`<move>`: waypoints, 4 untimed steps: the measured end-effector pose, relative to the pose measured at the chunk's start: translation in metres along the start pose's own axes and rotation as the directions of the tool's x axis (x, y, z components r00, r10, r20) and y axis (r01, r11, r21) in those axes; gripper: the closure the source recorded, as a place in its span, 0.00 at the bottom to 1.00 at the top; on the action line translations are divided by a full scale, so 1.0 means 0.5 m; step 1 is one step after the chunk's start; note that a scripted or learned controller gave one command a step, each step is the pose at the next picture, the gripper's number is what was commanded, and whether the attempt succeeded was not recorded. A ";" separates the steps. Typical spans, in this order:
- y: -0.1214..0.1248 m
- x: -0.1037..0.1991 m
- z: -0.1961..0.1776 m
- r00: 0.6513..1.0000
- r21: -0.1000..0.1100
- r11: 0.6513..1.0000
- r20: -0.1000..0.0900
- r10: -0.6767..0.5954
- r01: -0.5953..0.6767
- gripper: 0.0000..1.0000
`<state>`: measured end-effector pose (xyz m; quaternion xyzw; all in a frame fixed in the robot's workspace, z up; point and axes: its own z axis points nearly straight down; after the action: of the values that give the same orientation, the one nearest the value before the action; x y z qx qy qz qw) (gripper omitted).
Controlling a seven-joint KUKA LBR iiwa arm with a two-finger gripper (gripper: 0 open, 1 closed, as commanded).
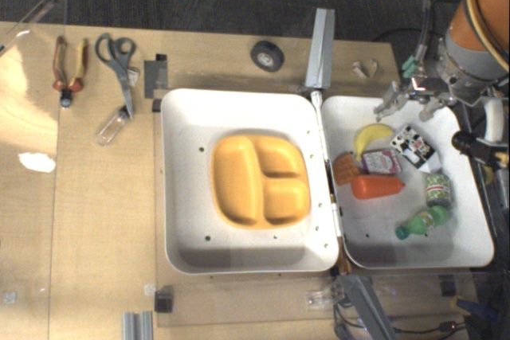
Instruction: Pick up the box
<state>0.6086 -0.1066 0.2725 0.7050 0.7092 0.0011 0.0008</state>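
Two white bins side by side: small purple-and-white box (382,162) in right-hand white plastic bin (470,251), beside orange carrot-shaped toy (377,186); two-finger metal gripper (414,98) spread open, grasping nothing, over bin's far rim.

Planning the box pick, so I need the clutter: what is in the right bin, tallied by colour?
Yellow: 1, banana
Orange: 2, carrot and small block
Purple: 1, box
Black-and-white: 1, box
Green: 2, can and bottle
Total: 7

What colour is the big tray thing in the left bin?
The divided tray is yellow-orange, clearest in the camera view.
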 end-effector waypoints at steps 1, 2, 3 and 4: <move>-0.102 -0.066 0.240 0.998 0.000 0.998 0.001 0.066 -0.066 0.00; 0.029 -0.092 0.370 1.000 -0.007 1.000 0.001 0.023 -0.023 0.00; 0.034 -0.093 0.343 1.000 -0.015 1.000 0.006 0.020 -0.020 1.00; 0.034 -0.093 0.343 1.000 -0.015 1.000 0.005 0.020 -0.020 0.00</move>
<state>0.6264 -0.1531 0.1009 0.7119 0.7022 0.0044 0.0081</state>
